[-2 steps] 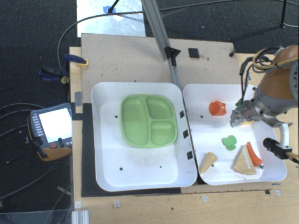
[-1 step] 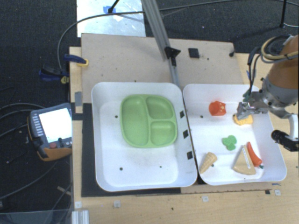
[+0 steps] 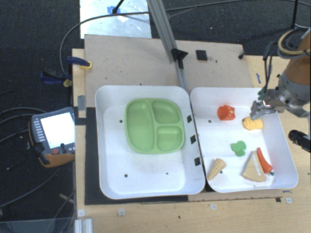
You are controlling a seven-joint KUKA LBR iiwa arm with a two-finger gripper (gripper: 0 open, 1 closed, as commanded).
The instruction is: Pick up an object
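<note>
Hand (image 3: pixel 258 111) is low in the right bin (image 3: pixel 204 98), near its far right corner, sitting directly over the top of the yellow toy (image 3: pixel 252 124). Whether it is spread or pressed together, I cannot tell; the metal tips blur into the toy's upper edge, and nothing shows the yellow piece between them. That yellow toy lies flat on the bin floor, close to the right wall, so there's little room on that side and more open floor toward the middle.

Just left of it, apart from it, sits a red-orange toy (image 3: pixel 226 112), with bare white floor between the two. Nearer the camera, a small green piece (image 3: pixel 238 148) rests about mid-bin, well clear of the walls. In the near right corner a tan wedge (image 3: pixel 253 169) lies with a red strip (image 3: pixel 264 160) along its right edge, touching it, both crowded close to the bin's rim. A tan cone (image 3: pixel 216 168) sits at the near left, right beside the wall shared with the other bin.

Over in the left bin (image 3: pixel 104 144), a green divided plate (image 3: pixel 154 125) sits toward the far side, leaving a broad stretch of open white floor in front of it.

The arm (image 3: pixel 295 76) comes in from the right, grey with its orange band, hanging over the bin's right rim. Beyond the bins the bench (image 3: pixel 131 57) carries a brown board, and a handheld screen unit (image 3: pixel 54 136) lies off to the left on the dark floor.
</note>
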